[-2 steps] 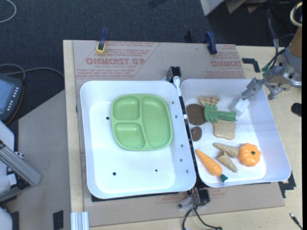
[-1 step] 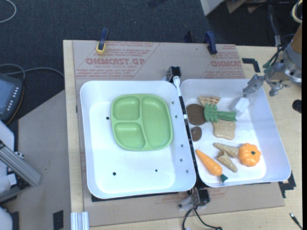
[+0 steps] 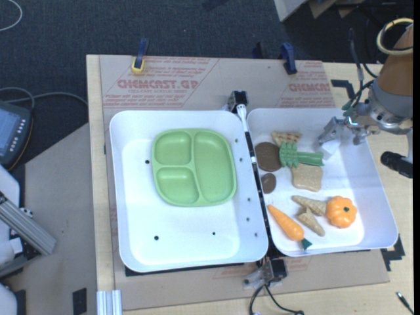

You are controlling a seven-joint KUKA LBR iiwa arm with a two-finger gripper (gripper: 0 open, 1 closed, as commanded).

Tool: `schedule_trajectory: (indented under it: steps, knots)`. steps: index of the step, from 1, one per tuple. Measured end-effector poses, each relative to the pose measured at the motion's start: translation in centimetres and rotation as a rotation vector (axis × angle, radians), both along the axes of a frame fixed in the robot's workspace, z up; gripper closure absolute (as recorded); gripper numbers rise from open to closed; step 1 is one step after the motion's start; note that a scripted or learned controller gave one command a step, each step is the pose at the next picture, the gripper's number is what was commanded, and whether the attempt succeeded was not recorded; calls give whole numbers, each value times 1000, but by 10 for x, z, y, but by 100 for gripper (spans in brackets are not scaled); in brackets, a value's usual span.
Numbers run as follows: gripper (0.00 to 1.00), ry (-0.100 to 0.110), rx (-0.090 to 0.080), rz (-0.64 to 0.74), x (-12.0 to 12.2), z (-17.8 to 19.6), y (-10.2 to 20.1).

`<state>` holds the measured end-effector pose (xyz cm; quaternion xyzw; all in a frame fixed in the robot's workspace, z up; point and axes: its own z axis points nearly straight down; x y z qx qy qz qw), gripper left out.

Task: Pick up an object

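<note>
- Two shallow white plastic bins side by side on a bench covered with brown printed cardboard (image 3: 197,84); left bin (image 3: 131,235), right bin (image 3: 377,202).
- In the left bin, a pale green plastic divided plate (image 3: 195,167) with three compartments, lying flat toward the far half.
- In the right bin, a scatter of toy foods:
- Round dark brown disc like a cookie (image 3: 267,155) near the bin's left wall, with a smaller brown oval piece (image 3: 269,182) just nearer the camera.
- Tan waffle-patterned wedge (image 3: 286,138) at the far side, touching a green ridged plastic piece with a long stem (image 3: 295,157).
- Square tan cracker-like slab (image 3: 307,177) just beside the green piece, on its near side.
- Two tan pointed pieces crossed over each other (image 3: 310,212) in the middle of the near half.
- Orange toy carrot with a green tip (image 3: 287,224), lying at a slant near the front left corner.
- Small orange toy pumpkin (image 3: 341,211), upright, touching the tan pointed pieces on their right.
- Grey robot arm with an orange band (image 3: 397,77) reaching in from the right; its two-finger gripper (image 3: 338,133) over the far right part of the right bin, apart from the toys.
- Jaws spread apart, nothing between them.
</note>
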<state>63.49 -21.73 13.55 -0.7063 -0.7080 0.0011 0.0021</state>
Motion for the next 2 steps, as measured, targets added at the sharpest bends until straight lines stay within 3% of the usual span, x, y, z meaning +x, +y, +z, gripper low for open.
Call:
schedule_trajectory:
  steps: [1,2]
  knots:
    - [0,-2,6,2,1,-52,4]
    - [100,0,2,2,0,-40,3]
